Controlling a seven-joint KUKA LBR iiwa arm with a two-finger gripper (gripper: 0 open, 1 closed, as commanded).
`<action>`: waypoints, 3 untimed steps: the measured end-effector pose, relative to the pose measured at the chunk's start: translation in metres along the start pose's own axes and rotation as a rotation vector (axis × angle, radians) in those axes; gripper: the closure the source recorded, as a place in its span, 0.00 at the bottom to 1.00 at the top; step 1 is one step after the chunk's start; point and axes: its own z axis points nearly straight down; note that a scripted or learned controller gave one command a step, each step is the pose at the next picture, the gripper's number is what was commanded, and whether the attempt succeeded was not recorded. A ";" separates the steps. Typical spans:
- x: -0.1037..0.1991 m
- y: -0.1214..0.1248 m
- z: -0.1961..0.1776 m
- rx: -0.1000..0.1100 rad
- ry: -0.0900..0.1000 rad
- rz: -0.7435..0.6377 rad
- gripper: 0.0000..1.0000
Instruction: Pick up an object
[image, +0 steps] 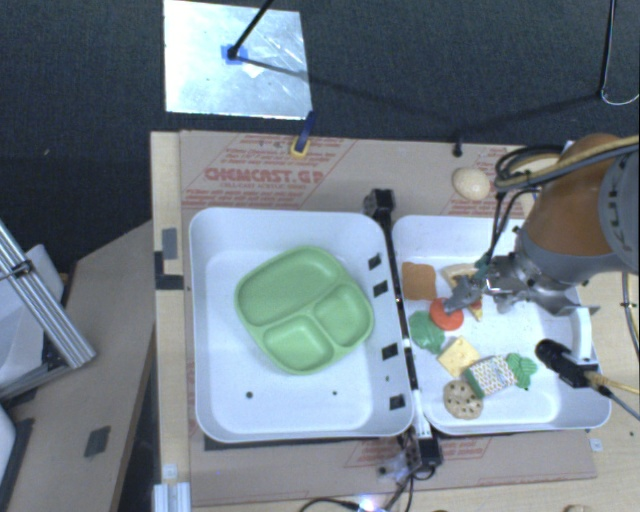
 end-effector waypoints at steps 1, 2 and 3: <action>-0.009 0.000 0.046 0.001 0.000 0.000 0.00; -0.008 0.001 0.077 -0.002 -0.001 0.000 0.00; -0.008 0.003 0.065 -0.007 0.000 0.000 1.00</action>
